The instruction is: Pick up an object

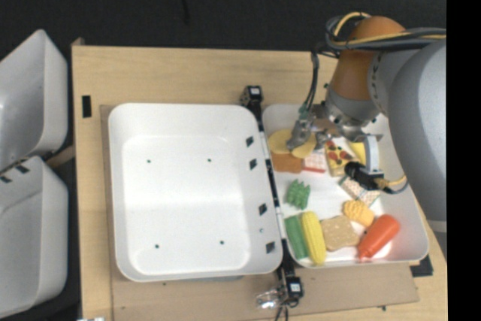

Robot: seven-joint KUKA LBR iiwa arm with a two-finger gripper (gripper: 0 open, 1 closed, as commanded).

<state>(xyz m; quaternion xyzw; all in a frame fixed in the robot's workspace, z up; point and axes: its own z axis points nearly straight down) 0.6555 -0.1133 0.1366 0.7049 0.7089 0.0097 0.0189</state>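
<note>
My gripper is lowered into the back left part of the right bin, just over a pale yellow piece and a brown block. A red and white piece and a yellow banana-like piece lie right beside it. Further forward are a small green toy, a long green vegetable, a yellow corn cob, a bread slice, a small orange piece and an orange-red carrot. The wrist hides part of the back of the bin.
The left bin lies beside the right one, with black clips along their shared edge. The grey arm covers the right bin's far right side. Wooden bench surrounds both bins.
</note>
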